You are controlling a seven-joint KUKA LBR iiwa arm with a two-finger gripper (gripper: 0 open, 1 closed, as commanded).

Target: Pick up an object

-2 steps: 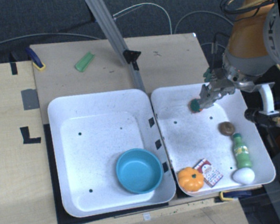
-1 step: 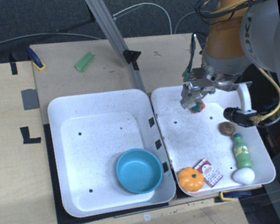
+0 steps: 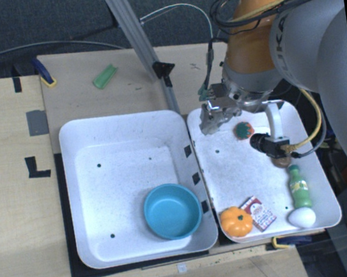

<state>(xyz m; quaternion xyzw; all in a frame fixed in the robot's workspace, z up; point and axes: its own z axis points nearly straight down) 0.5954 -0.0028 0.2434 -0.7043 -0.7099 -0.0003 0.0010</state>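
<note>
My gripper [image 3: 215, 120] hangs over the far left corner of the right bin [image 3: 229, 165], with nothing visible between its fingers. Just right of it lies a small teal ball with orange [image 3: 244, 130]. At the bin's near edge sit an orange pumpkin [image 3: 237, 222], a red and white packet [image 3: 259, 212], a white egg [image 3: 301, 217] and a green bottle [image 3: 299, 188]. A blue bowl [image 3: 172, 210] rests in the left bin [image 3: 102, 177], near its front right corner.
A grey pole [image 3: 139, 39] slants across the bench behind the bins. A green block [image 3: 105, 76] and a blue and yellow clip [image 3: 44, 72] lie on the bench beyond the left bin. A black fitting with cable [image 3: 270, 145] hangs beside the arm.
</note>
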